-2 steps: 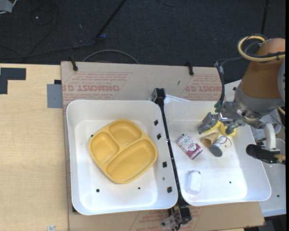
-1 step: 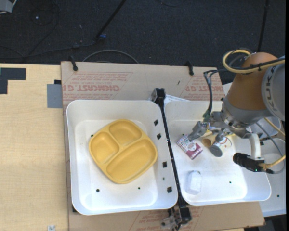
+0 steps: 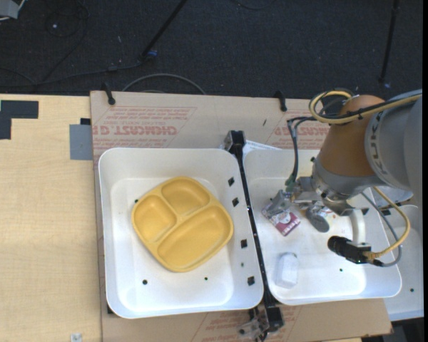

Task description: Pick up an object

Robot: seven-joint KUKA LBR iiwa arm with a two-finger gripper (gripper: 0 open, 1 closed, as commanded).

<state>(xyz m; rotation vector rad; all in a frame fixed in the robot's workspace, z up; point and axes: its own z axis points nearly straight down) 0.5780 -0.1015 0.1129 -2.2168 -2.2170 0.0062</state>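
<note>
Two white bins sit side by side on the table. The left bin (image 3: 121, 191) holds a yellow divided plate (image 3: 182, 223) at its centre. Over the right bin (image 3: 385, 287), near its left wall, hangs the tool (image 3: 297, 209); how wide it is set I cannot tell. A white lump (image 3: 287, 269) lies near the front edge, and a red packet (image 3: 286, 224) lies just beside the tool.

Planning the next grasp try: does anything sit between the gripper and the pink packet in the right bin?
Nothing visible does. The gripper hangs right at the pink packet and overlaps its upper-left edge in this view. The small white object lies apart from both, lower in the view and off that path.
</note>
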